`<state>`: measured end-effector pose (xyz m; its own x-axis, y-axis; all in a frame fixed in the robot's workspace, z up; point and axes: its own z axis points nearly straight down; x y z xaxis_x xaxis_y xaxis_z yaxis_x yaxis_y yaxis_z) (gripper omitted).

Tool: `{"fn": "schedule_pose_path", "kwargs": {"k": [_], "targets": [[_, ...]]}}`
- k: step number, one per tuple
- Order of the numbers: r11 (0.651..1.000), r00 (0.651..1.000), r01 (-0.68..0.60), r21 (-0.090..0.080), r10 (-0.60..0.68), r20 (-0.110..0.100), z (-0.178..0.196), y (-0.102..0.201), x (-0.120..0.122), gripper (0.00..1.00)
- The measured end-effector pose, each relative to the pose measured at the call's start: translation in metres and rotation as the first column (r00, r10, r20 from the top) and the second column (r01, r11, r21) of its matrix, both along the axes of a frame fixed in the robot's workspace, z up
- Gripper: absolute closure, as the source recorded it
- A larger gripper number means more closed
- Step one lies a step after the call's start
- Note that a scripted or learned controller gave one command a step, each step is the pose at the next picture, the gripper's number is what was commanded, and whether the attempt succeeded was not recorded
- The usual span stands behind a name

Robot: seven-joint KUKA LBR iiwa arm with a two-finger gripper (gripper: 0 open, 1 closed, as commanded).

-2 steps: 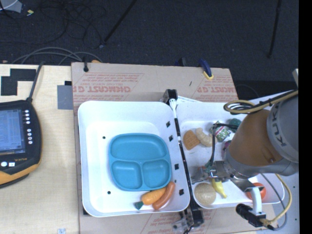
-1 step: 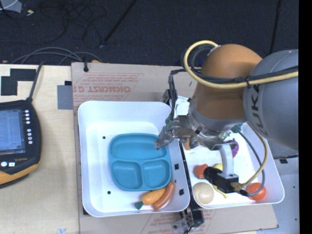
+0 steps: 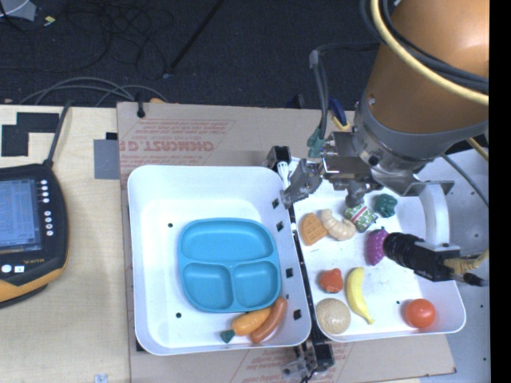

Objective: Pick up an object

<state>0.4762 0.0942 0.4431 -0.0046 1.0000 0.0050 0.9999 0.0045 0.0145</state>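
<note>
Far left: a tablet controller [image 3: 28, 226]. Left bin [image 3: 152, 214] holds blue divided plate [image 3: 229, 263], carrot [image 3: 250, 322] and sausage [image 3: 270, 321] at its lower edge. Right bin [image 3: 451, 313]: bread [image 3: 312, 229], banana [image 3: 358, 292], grapes [image 3: 376, 246], tomato [image 3: 419, 313]. Gripper [image 3: 319, 183] at frame centre over the bins' divider; cannot tell its state.

Blue plate [image 3: 229, 263], yellow banana [image 3: 358, 294], purple grapes [image 3: 375, 245], white bins [image 3: 152, 214].

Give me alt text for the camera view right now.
The gripper hangs over the right bin's far left corner, above toy food including a banana and tomato. The left bin holds a blue plate.
</note>
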Motion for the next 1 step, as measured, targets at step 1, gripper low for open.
{"fn": "schedule_pose_path", "kwargs": {"k": [1], "targets": [[1.0, 1.0, -0.004, -0.007, 0.004, -0.019, 0.0001, 0.0011, -0.0001, 1.0]]}}
